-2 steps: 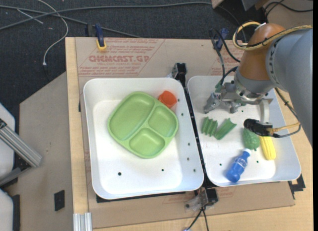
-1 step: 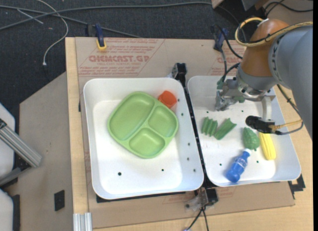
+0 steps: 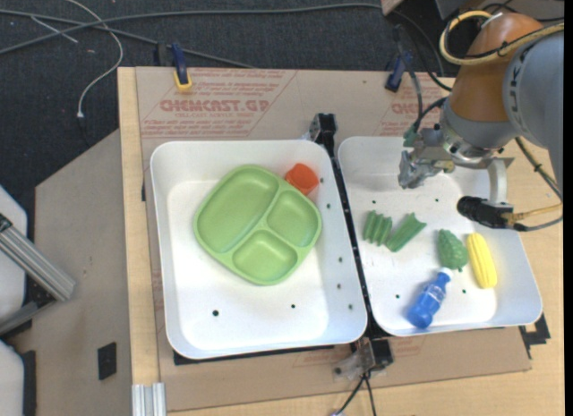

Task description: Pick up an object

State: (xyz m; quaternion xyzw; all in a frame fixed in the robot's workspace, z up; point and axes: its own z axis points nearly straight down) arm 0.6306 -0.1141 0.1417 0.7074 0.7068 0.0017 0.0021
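My gripper (image 3: 412, 175) hangs over the back part of the right bin (image 3: 385, 157), above bare white floor, with nothing seen in it. In front of it lie two green pods (image 3: 392, 229), side by side. Further right are a bumpy green vegetable (image 3: 452, 250) and a yellow corn cob (image 3: 482, 259), close together. A blue bottle (image 3: 428, 301) lies tilted near the bin's front. In the left bin (image 3: 170, 182) sits a green divided plate (image 3: 258, 224), and a small orange-red piece (image 3: 303, 177) touches its back right rim.
The bins meet along a dark seam (image 3: 345, 217) with a black clamp (image 3: 322, 126) at its back. Brown cardboard (image 3: 224, 97) lies under both bins. The grey and orange arm (image 3: 501, 65) reaches in from the upper right. Loose cables lie on the dark floor beyond.
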